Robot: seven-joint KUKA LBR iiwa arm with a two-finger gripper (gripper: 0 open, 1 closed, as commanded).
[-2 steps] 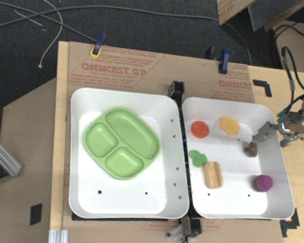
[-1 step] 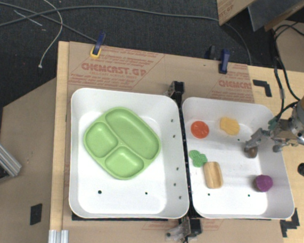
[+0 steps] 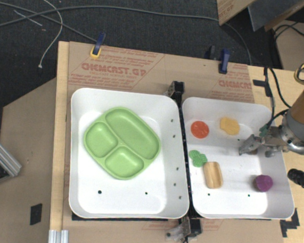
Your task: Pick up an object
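Note:
The right bin (image 3: 229, 203) holds several small objects: an orange-red round piece (image 3: 199, 129), a yellow piece (image 3: 229, 126), a green leafy piece (image 3: 197, 158), a tan loaf-shaped block (image 3: 212, 174) and a purple ball (image 3: 264, 182). My gripper (image 3: 257, 150) hangs over the right side of this bin, with the purple ball just in front of it and the yellow piece to its left. Its two fingers stand apart, open, with bare white bin floor between them. It touches none of the objects.
A green divided plate (image 3: 122, 142) lies in the left bin (image 3: 81, 186). A black divider with clamps (image 3: 176, 88) runs between the bins. Cables trail at the bench's right edge (image 3: 270, 89).

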